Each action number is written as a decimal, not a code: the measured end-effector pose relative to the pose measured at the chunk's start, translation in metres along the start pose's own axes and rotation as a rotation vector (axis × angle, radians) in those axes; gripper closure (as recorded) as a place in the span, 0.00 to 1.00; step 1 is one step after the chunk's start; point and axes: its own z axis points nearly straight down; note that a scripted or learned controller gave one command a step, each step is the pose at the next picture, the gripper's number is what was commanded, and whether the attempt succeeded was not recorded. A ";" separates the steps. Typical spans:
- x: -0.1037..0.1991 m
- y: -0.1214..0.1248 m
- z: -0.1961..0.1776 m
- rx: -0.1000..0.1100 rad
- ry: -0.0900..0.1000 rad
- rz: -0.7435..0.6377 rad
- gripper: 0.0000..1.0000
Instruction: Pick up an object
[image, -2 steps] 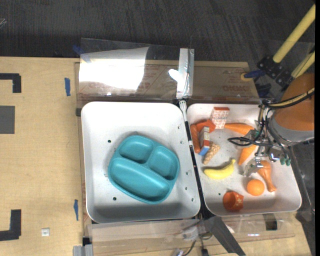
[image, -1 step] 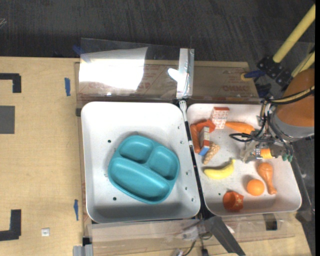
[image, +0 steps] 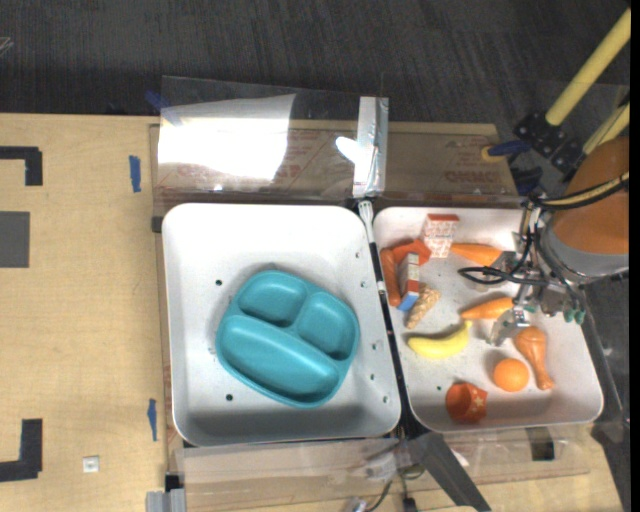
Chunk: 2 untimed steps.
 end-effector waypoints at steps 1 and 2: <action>-0.015 0.050 0.013 -0.003 0.011 -0.016 0.00; 0.013 0.070 0.012 -0.002 0.011 -0.086 0.00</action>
